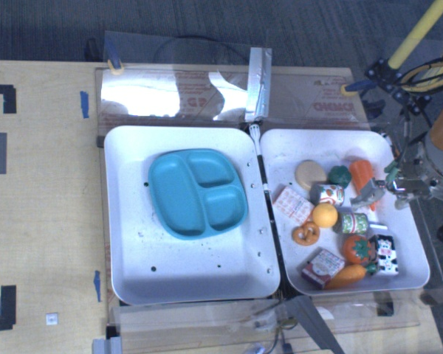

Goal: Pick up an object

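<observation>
Two white bins sit side by side on the bench (pixel 37 198), largest things first: left bin (pixel 125 271) in the frame's centre-left holds a blue divided tray (pixel 198 192); right bin (pixel 413 271) at centre-right holds the clutter of small toy food. Gripper (pixel 375 190) hangs over the right bin's upper right part, arm coming in from the right edge of frame; metal parts blur together there, so whether the fingers are spread or closed I cannot tell, and nothing is visibly between them. Nearest candidate is the orange carrot (pixel 362 174), touching or just left and above the tip, long axis running roughly up-down in the frame. Just left of it is the dark green piece (pixel 340 175), then the round tan disc (pixel 310 173) further left. Below the tip, near, lies the green-white can (pixel 354 223) on its side, long axis left-right. Orange ball (pixel 325 216) and pretzel (pixel 306 233) are lower left, further off. Tomato (pixel 358 248) and black-white carton (pixel 385 253) sit toward the bin's lower right. Judgement: carrot is the likely target, needing a short drop with the fingers closing across its narrow width.
</observation>
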`<state>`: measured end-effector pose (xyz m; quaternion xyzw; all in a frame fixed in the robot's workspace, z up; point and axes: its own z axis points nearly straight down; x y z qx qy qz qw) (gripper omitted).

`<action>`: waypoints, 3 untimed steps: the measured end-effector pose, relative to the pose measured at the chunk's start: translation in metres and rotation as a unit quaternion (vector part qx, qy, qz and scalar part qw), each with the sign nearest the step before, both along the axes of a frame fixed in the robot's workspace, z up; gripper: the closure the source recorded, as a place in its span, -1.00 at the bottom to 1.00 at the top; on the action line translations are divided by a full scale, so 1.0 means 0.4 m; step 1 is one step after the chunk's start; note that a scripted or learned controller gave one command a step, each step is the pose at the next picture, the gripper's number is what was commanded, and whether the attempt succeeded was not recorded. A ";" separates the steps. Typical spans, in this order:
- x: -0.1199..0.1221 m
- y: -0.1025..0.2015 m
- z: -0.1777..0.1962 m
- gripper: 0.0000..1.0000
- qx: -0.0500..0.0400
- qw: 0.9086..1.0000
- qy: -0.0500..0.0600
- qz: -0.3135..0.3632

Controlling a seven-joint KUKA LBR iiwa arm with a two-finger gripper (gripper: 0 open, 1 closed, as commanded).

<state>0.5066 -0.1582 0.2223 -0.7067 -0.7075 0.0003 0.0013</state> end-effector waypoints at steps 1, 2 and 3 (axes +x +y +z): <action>0.115 0.111 -0.308 -1.00 -0.002 0.993 -0.006 0.114; 0.120 0.111 -0.279 1.00 -0.001 0.994 -0.009 0.112; 0.156 -0.046 -0.336 1.00 -0.003 0.978 -0.005 0.208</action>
